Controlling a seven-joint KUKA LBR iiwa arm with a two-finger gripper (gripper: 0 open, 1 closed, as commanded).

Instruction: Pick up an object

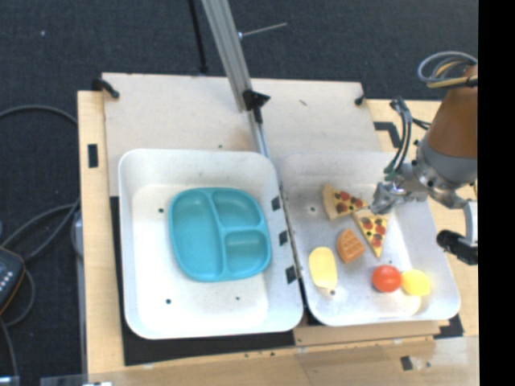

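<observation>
End effector above pizza slice (right bin), just beside

Counts: 2 shallow white plastic bins, left and right. 1 turquoise three-compartment plastic tray. 2 toy pizza slices, one upper, one lower. 1 small brown bread-like piece. 1 pale yellow oblong piece. 1 red tomato-like ball. 1 yellow lemon-like ball.
</observation>
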